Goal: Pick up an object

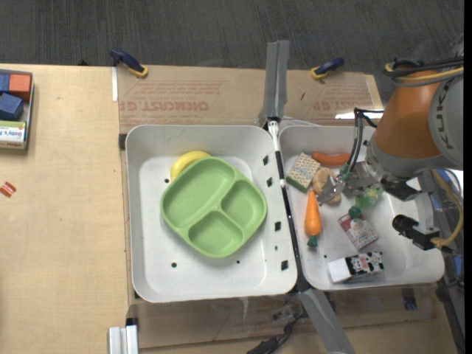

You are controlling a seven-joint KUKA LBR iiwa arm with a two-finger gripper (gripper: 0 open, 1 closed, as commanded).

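Gripper (335, 189) low in right bin (428, 271), finger state unclear (cannot tell). Orange carrot (313, 214) lies just left and nearer, long axis running far-to-near.

left bin (144, 220): green divided plate (214, 206) fills centre, bare floor around it | right bin (413, 271): arm (413, 124) blocks top right of plate, carrot (313, 214) just right of plate, toys crowd beyond

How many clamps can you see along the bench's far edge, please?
2. One blue-and-yellow clamp sits at the cardboard's far left corner, above the left bin; the other clamp sits farther right, above the right bin. The arm may hide more.
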